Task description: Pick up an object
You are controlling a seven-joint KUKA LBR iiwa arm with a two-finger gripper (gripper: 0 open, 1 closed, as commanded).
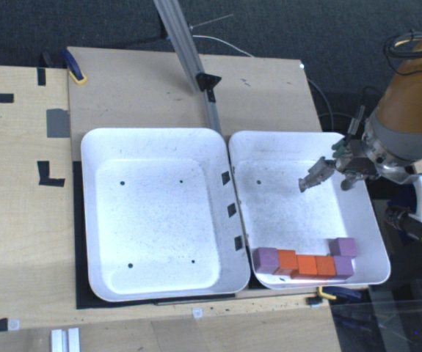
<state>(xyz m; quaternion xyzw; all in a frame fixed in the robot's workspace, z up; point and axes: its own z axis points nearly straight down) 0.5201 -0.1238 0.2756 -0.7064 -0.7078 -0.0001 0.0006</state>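
A row of blocks lies along the near edge of the right bin (pixel 284 149): a purple block (pixel 267 259) at the left, orange blocks (pixel 304 263) in the middle, and purple blocks (pixel 343 255) stacked at the right end. My gripper (pixel 332 180) hangs over the right side of this bin, well behind the blocks and apart from them. Its two fingers (pixel 313 177) are spread, it is open, and nothing sits between them.
The left bin (pixel 93 149) sits beside the right one, joined at a dark clipped seam. A slanted metal pole (pixel 185 42) stands behind the bins. Cables run past the right bin's far corner. A yellow-blue clamp (pixel 337 294) sits at the bench's front edge.
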